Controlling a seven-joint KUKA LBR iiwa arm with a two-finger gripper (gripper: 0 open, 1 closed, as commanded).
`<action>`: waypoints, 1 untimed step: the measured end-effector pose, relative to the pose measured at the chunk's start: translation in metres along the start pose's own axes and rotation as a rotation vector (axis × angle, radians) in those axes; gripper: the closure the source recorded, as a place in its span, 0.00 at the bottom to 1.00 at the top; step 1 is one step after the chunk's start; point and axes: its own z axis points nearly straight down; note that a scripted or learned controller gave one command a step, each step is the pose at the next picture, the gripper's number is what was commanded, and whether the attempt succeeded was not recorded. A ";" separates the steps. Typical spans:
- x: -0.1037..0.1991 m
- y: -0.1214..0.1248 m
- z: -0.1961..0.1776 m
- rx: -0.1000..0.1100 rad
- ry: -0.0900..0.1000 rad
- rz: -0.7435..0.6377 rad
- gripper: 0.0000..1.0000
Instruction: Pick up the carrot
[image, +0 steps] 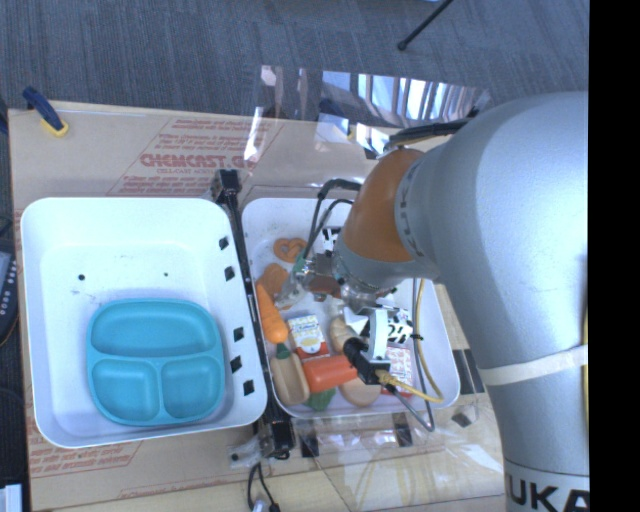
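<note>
Though pincer (318, 283) state unclear, carrot (271, 313) by right bin's (258, 222) left wall, crowded by toy foods.

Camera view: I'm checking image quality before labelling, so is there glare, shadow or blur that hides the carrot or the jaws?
In the camera view, bright glare sits on the clear sheet behind the bins; the carrot in the right bin is evenly lit and fairly sharp; the arm looms large and soft, covering much of that bin; the gripper is dim and cluttered, so its state is unreadable.

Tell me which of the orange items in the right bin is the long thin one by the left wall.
The carrot: long, tapered, lying along the right bin's left wall. The other orange piece is shorter and blockier, nearer the front.
</note>
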 end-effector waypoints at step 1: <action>0.023 0.081 -0.105 -0.010 0.005 0.196 0.00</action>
